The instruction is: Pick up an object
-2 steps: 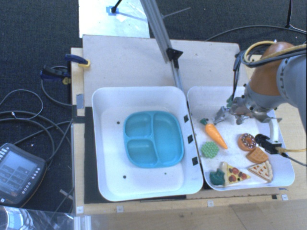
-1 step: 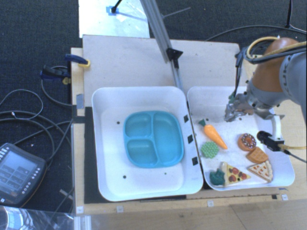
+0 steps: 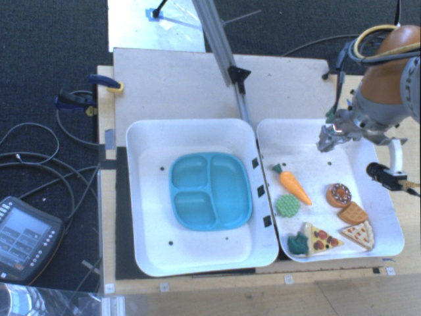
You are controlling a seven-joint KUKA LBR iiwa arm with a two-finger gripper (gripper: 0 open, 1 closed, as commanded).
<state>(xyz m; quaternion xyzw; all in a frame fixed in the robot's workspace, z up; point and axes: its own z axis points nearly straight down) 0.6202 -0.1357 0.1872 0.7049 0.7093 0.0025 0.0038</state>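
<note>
The right bin (image 3: 271, 133) holds several toy foods: an orange carrot (image 3: 293, 184), a green round piece (image 3: 287, 205), a pizza slice (image 3: 320, 238), a dark green piece (image 3: 297, 243), a chocolate donut (image 3: 339, 194), a brown waffle (image 3: 353, 213) and a triangular slice (image 3: 359, 233). My gripper (image 3: 328, 139) hangs over the bin's far right part, up and to the right of the carrot. Nothing shows between its fingers.
The left bin (image 3: 148, 143) bears a blue divided plate (image 3: 211, 191). A grey pole (image 3: 217, 35) slants down to the seam between the bins. Cables and a handheld pendant (image 3: 26, 237) lie on the floor at left. A clamp (image 3: 89, 97) sits at the bench's left edge.
</note>
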